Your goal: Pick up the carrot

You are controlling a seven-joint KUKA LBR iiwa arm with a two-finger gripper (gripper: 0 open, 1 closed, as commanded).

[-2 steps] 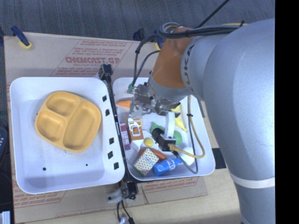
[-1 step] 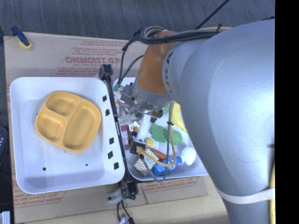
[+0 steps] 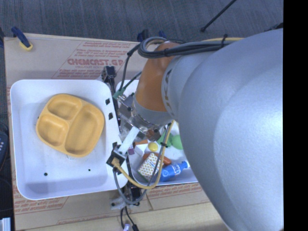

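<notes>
Orange carrot [image 3: 141, 142] lies in the right bin [image 3: 190, 178] near a blue bottle [image 3: 174, 170], just under the grey arm [image 3: 231, 119], while a yellow plate [image 3: 70, 124] sits in the left bin [image 3: 29, 177].

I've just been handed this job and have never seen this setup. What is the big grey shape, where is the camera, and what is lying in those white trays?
There is one camera, fixed above the bench and looking down at a slant. The big grey shape with the orange band is the robot arm, reaching in from the right and covering most of the right tray. Its pincer hangs low over that tray's left part, wrapped in cables; I cannot tell whether it is open or shut, or whether it holds anything.

The left tray holds a yellow divided plate. In the right tray, a blue bottle, a patterned yellowish packet, something green and a thin orange piece peek out. The orange piece may be the carrot, but it is too hidden to be sure.
</notes>
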